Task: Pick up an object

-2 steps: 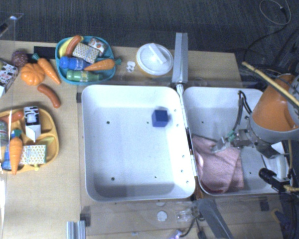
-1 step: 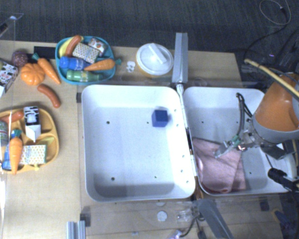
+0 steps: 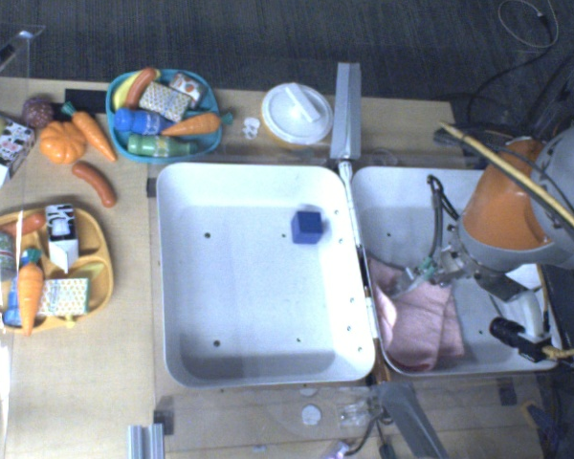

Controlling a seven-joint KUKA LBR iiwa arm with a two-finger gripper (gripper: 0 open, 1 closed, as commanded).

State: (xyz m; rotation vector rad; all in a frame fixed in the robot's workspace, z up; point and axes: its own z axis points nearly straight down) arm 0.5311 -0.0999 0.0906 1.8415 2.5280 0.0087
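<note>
A small blue cube (image 3: 308, 226) lies in the left white bin (image 3: 220, 352), towards its upper right. A crumpled pink cloth (image 3: 416, 325) lies in the right white bin (image 3: 402, 199), against its left wall and front edge. My gripper (image 3: 423, 273) hangs low over the top edge of the pink cloth, reaching in from the right under the grey arm with its orange band (image 3: 502, 213). Whether it touches the cloth is unclear. The arm hides the right part of that bin.
On the bench to the left stand a blue bowl (image 3: 163, 113) and a yellow tray (image 3: 43, 266) of toy food, with loose toy vegetables (image 3: 77, 146) between them. A white lid (image 3: 297, 113) sits behind the bins. Cables run at the right.
</note>
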